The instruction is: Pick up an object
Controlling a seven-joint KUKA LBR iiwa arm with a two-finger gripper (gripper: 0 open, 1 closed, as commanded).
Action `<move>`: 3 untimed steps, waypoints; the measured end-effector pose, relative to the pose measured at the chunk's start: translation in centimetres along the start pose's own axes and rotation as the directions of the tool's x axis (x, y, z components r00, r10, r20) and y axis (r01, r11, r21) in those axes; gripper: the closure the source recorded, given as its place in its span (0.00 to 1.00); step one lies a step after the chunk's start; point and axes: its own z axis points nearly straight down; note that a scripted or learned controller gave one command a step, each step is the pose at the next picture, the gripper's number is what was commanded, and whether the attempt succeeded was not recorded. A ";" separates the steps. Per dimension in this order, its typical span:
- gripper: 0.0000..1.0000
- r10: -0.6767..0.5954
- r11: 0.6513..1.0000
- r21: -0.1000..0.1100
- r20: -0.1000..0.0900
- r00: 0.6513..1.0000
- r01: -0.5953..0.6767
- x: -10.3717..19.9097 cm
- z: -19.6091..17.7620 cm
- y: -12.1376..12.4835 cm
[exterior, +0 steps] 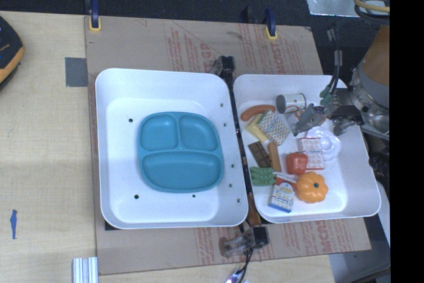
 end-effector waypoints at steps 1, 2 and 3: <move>0.00 0.001 1.000 0.005 0.001 1.000 -0.001 -0.7 17.8 -0.3; 0.00 -0.001 1.000 -0.004 0.000 1.000 0.001 -1.9 19.3 5.0; 0.00 0.003 1.000 0.024 -0.007 1.000 -0.003 -3.9 19.4 14.5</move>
